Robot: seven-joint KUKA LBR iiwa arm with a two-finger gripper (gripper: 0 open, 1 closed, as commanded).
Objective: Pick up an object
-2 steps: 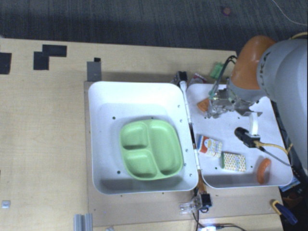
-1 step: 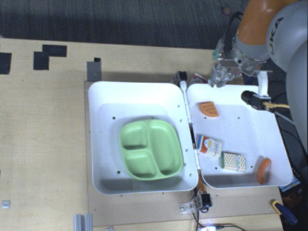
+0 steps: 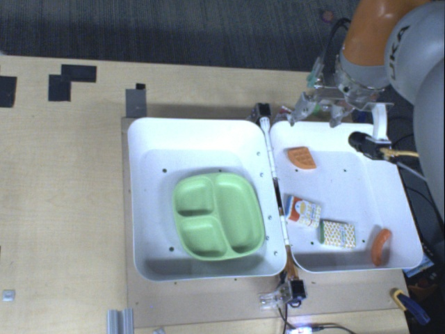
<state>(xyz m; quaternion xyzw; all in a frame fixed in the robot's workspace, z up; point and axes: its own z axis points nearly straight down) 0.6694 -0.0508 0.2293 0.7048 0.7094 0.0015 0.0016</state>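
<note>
Your pincer (image 3: 316, 112) hangs spread and bare; the orange wedge (image 3: 302, 158) just below looks light, soft; pinch its flat sides.

Pale wooden bench (image 3: 62, 207), black tape patches (image 3: 69, 81) at its far left, dark grey carpet (image 3: 174, 19) beyond

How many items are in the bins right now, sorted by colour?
Green: 1, the divided tray in the left bin
Orange: 2, a flat piece and an oblong piece in the right bin
Multicoloured printed packets: 2, and
Total: 5
</note>
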